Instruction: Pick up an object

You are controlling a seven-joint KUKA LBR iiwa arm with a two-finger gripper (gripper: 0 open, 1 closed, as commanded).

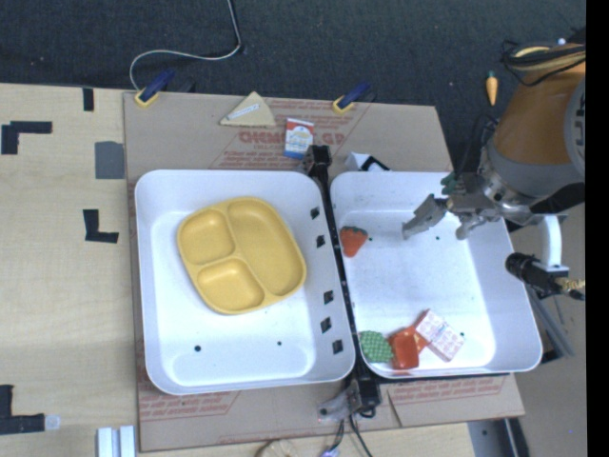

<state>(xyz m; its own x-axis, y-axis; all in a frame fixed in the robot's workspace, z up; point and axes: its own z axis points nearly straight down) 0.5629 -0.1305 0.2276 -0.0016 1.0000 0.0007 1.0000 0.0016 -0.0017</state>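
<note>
The tool (440, 215) hangs spread and bare over the right bin (509, 284) at about two o'clock; the strawberry (353, 241) lies at its nine o'clock by the divider; this looks like the approach; next, line up and descend.
</note>
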